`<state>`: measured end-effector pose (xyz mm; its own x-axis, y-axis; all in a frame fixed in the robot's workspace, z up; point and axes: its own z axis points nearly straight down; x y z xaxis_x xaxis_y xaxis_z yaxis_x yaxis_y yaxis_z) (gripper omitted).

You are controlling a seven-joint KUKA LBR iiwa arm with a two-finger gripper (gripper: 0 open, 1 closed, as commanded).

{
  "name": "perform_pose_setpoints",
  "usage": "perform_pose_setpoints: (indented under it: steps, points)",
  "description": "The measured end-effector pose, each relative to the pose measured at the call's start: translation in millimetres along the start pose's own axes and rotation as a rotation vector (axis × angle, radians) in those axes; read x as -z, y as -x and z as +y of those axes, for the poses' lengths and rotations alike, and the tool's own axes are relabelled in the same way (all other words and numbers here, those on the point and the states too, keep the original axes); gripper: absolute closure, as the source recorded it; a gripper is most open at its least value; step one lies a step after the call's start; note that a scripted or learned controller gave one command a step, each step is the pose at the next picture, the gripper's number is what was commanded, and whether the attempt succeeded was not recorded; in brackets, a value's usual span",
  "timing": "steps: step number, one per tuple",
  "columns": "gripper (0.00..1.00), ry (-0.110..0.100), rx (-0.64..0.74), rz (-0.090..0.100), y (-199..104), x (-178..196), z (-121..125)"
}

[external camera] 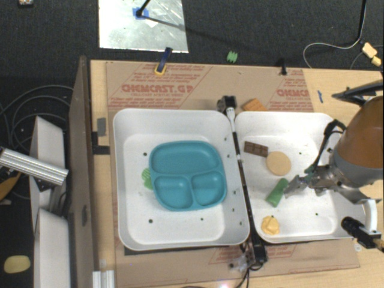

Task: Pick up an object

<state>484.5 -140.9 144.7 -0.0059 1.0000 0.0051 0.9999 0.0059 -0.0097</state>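
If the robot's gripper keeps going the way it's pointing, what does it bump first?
Probably the green block: the gripper points left, and the block lies right at its tip. Height is hard to judge, so it might pass just above.

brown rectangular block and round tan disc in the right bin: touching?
Apart. The camera view shows a strip of white bin floor between the brown rectangular block and the round tan disc.

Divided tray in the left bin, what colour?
Teal blue tray, best seen in the camera view.
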Motion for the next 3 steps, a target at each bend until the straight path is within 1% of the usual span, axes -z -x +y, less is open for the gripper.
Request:
perform_pose_setpoints:
  steps: [1, 2, 3]
  points:
    - [0.00, 0.012, 0.003, -0.004, -46.5, -62.6, 40.9]
    - [0.00, 0.008, -0.005, -0.004, -46.3, -60.7, 33.6]
    - [0.00, 0.008, -0.005, -0.004, -42.7, -60.6, 29.4]
